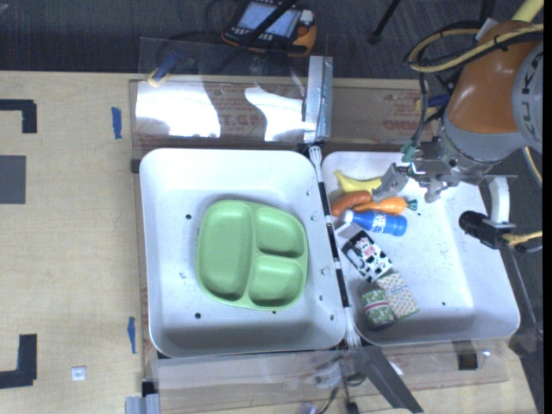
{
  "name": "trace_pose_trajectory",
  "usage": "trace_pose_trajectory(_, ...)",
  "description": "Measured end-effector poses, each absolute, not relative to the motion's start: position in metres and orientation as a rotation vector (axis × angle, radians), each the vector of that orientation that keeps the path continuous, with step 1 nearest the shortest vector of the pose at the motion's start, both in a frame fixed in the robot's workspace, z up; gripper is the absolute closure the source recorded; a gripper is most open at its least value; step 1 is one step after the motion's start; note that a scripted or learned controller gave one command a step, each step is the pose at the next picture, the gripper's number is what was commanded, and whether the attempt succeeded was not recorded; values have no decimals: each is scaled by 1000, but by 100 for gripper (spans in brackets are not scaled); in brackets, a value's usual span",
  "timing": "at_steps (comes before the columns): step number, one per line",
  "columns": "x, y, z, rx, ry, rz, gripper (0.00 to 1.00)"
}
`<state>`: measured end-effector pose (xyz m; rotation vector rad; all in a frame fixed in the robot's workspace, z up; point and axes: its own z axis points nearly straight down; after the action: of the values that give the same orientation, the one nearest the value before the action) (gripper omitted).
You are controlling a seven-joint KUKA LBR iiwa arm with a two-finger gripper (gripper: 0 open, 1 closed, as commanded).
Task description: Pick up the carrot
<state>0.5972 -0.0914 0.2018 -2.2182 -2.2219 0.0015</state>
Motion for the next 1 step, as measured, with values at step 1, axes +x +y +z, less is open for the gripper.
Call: trace_pose_trajectory(1, 649, -112, 89, -1943, -2470, -2, 0)
